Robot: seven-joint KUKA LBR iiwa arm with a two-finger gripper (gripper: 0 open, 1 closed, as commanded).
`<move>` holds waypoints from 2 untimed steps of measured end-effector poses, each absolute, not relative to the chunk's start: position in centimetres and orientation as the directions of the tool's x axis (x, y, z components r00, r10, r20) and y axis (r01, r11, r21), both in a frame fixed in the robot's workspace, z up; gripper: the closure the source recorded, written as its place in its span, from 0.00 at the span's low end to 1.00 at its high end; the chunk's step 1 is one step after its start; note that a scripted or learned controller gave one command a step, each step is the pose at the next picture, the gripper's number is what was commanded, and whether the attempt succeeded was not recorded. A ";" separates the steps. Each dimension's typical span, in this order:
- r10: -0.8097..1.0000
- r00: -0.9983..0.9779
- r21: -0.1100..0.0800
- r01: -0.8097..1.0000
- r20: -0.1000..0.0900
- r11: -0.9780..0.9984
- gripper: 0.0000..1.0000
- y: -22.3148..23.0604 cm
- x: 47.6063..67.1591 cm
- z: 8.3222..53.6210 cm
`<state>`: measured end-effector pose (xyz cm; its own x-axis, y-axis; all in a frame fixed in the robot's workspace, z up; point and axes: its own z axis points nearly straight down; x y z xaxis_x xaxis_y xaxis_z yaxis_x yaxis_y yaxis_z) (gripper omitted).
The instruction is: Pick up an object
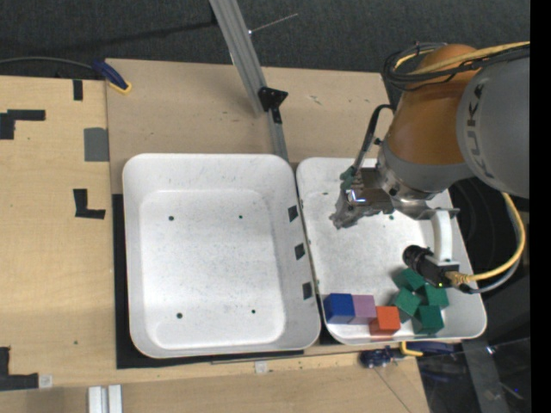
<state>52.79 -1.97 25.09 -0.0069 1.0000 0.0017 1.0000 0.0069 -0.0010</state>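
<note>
Hand: the hand hangs over the upper part of the right bin; spread or pressed together, I cannot tell; nothing visible between its tips.
Objects: blue block, purple block, orange block and green blocks crowd the bin's near edge, well apart from the hand.
Risk: blocks touch each other and the wall, so a descent may jam or nudge neighbours.
Orientation: blocks look cube-like, with no clear long axis.
</note>
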 end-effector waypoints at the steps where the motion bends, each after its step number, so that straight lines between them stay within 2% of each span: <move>1: 1.000 -0.007 -0.004 1.000 0.001 0.007 1.00 3.3 52.7 23.7; 2: 1.000 -0.007 -0.003 1.000 0.001 0.007 1.00 9.1 53.4 22.5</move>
